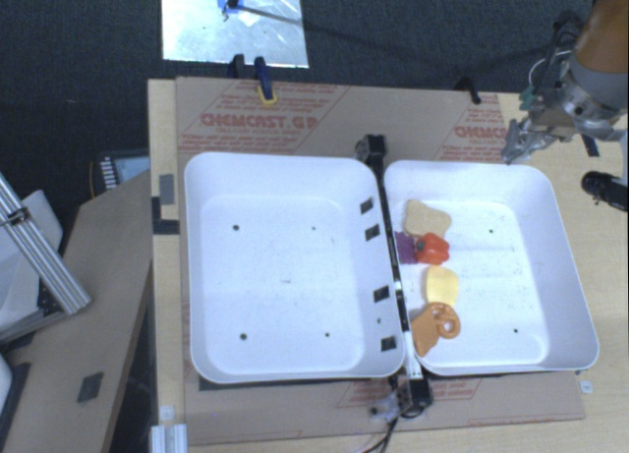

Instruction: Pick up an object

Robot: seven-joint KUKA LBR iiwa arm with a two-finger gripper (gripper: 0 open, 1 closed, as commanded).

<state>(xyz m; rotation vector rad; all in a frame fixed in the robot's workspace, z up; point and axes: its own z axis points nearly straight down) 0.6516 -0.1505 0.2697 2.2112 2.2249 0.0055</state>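
Open floor across the right bin [511, 245], items [430, 279] crowded along its left wall.

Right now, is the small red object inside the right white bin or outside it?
Inside. The small red object lies on the right white bin's floor, near its left wall.

claw [518, 143] above right bin's [511, 181] far rim | red piece [433, 248], yellow piece [441, 284] near divider
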